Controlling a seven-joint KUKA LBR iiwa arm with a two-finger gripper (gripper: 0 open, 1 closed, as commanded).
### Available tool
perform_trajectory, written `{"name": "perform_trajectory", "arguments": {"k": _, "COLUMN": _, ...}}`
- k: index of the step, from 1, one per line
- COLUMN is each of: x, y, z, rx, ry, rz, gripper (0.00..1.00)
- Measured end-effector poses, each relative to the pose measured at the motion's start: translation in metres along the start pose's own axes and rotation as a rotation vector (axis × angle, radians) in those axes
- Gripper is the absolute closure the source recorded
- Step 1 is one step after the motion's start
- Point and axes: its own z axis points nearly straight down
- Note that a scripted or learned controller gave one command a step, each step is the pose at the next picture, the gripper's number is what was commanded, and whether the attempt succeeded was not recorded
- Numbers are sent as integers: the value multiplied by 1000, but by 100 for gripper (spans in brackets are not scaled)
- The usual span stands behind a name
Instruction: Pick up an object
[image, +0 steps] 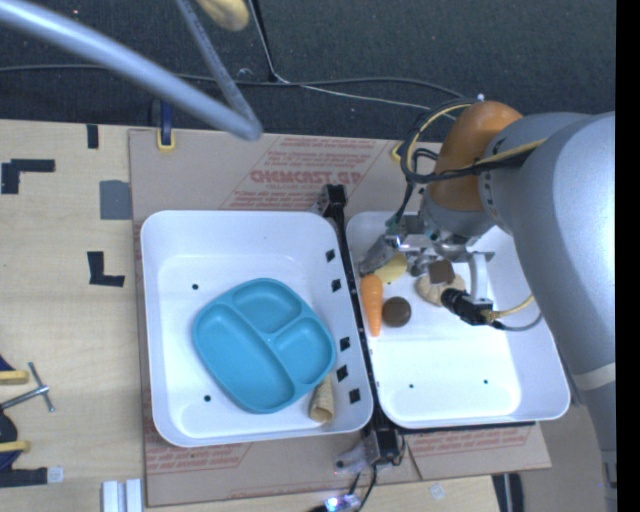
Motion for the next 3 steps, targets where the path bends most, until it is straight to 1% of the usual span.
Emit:
{"name": "perform_trajectory", "arguments": {"k": 1, "x": -3, "y": 1, "z": -14, "rx": -5, "ry": -6, "rz": 1, "gripper": 100}}
{"name": "perform_trajectory", "arguments": {"k": 2, "x": -2, "y": -7, "z": -64, "rx": -4, "ry": 1, "rz": 2, "gripper": 100}}
{"name": "perform_trajectory", "arguments": {"k": 3, "x": -8, "y": -12, "z": -123, "rx": -6, "ry": 0, "rz": 2, "gripper": 100}}
